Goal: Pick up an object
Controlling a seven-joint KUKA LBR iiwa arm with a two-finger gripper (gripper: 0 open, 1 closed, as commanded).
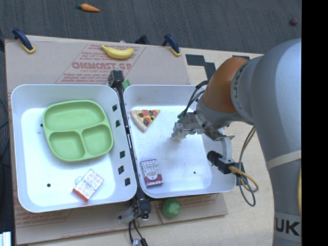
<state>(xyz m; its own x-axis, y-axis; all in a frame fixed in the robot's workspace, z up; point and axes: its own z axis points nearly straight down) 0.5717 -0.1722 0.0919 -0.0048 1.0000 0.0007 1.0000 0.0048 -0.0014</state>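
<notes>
Hovering over the right bin (215, 186), the gripper (179, 132) is sitting near the pizza slice (145, 118), a light, flat, probably stiff toy best pinched across its edges, though whether the fingers are open is impossible to tell.

Grey arm w/ orange wrist band, bent in from right, tool (180, 129) low.

Arm over the right bin, frame centre-right

The gripper (180, 132) hangs above the right bin (169, 94), right of a pizza slice (145, 118); a small red carton (151, 172) lies lower down. The left bin (20, 152) holds a green divided plate (77, 129) and a small box (88, 184).
</notes>
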